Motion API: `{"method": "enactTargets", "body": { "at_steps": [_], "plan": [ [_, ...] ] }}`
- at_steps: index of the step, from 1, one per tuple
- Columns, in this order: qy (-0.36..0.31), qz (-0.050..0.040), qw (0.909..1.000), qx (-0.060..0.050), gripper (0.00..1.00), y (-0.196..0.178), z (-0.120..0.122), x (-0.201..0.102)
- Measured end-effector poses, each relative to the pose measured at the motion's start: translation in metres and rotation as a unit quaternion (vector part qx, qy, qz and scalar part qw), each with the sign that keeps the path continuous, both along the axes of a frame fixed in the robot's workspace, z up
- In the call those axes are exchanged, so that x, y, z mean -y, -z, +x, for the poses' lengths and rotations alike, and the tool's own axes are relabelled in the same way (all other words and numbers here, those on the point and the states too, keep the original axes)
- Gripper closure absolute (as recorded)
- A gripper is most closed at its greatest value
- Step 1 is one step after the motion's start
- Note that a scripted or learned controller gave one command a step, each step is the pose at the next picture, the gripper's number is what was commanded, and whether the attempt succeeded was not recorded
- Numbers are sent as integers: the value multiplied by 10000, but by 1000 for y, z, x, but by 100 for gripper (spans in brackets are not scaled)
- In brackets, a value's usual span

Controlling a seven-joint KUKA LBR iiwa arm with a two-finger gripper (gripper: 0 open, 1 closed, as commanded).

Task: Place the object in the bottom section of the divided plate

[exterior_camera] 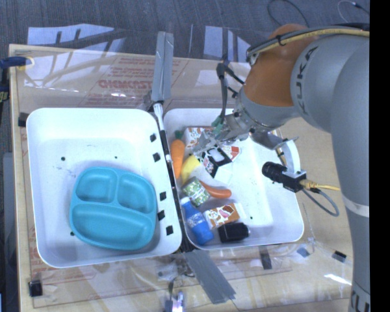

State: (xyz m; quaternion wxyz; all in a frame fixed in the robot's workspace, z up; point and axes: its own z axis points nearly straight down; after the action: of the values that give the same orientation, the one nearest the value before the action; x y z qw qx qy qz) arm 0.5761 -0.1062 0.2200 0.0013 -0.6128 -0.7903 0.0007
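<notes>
The blue divided plate (110,225) lies in the left bin (52,135), with two small sections at the far side and one long section at the near side; nothing lies in it. My gripper (212,151) hangs low over the pile at the far left of the right bin (273,207), just right of a yellow item (190,166) and an orange carrot (177,156). Below it lie an orange sausage (217,190) and a green can (196,191). Nothing is visibly held.
A blue bottle (196,221), a brown packet (222,214) and a black block (234,231) sit at the near side of the right bin. A printed packet (196,135) lies at its far side. A raised divider (162,174) separates the bins.
</notes>
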Motion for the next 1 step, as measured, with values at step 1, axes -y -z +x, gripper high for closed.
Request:
{"method": "enactTargets", "body": {
  "at_steps": [1],
  "plan": [
    [-35, -1, 10000, -9, 100, -9, 1, -1]
  ]
}}
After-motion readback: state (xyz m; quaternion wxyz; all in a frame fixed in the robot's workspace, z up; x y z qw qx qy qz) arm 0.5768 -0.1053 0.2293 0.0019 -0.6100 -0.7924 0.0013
